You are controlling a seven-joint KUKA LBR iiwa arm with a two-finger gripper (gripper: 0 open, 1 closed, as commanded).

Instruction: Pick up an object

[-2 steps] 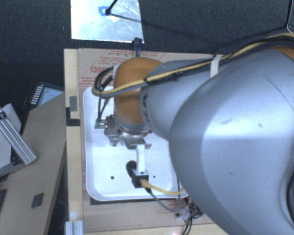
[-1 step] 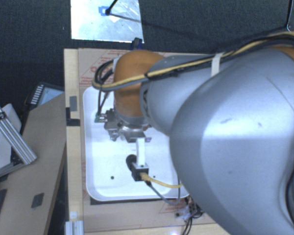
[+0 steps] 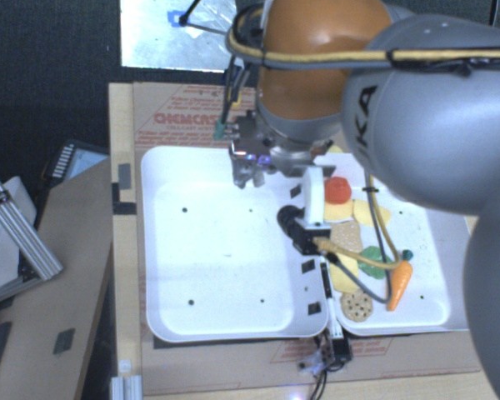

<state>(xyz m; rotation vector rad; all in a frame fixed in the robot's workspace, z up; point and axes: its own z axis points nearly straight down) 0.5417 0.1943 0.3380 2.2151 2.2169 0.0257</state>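
Nearest you, at the front of the right bin (image 3: 437, 315), you have one round cookie (image 3: 356, 307), pale and dotted with dark chips. Just behind it lies one carrot (image 3: 399, 282), a smooth orange cone with a green tip, tilted against one green curved piece (image 3: 371, 259). Next comes one tan speckled cracker-like slab (image 3: 347, 237), then one flat yellow wedge (image 3: 340, 211) and one pale yellow banana-shaped piece (image 3: 375, 215). One glossy red tomato-like ball (image 3: 338, 189) sits behind those (all look like moulded plastic play food). That makes seven items, clustered on the right bin's left half.

The left bin (image 3: 162, 307) is one shallow white tray with rounded corners and small dark dots.

Farther back, the gripper (image 3: 251, 176) hangs over the left bin's rear edge; you cannot tell its finger state from here. Above it bulges the arm's orange band (image 3: 321, 23).
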